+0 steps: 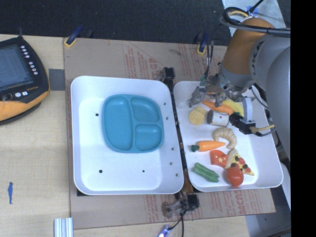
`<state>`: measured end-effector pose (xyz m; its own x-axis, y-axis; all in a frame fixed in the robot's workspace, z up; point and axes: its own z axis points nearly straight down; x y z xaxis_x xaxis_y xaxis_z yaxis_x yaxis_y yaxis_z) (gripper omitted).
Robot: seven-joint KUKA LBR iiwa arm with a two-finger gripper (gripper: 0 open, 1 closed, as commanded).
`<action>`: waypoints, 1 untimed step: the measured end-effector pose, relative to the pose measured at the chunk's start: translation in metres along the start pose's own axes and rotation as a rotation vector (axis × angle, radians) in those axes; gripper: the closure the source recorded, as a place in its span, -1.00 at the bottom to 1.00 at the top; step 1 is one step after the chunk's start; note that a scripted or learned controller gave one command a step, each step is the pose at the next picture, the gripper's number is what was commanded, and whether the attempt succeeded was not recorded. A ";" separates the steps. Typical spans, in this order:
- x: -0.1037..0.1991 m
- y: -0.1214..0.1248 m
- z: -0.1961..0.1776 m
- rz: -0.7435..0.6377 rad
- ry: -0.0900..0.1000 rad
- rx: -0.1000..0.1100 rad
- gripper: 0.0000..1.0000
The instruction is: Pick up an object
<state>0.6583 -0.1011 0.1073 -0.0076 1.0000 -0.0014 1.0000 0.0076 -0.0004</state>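
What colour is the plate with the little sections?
Light blue, seen in the camera view: the divided plate.

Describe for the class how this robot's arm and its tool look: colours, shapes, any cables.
The arm is bulky and rounded, with pale grey casing and a broad orange band above the wrist. Black cables loop over its top. The tool is a small dark metal assembly below a grey wrist collar, with thin wires running beside it.

Robot lab, teach pendant [19,80], clamped bench [34,162], white bins [81,132]
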 end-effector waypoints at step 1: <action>-0.001 0.000 -0.011 -0.001 -0.001 0.000 1.00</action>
<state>0.6585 -0.1021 0.1178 -0.0082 1.0000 -0.0021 1.0000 0.0082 0.0000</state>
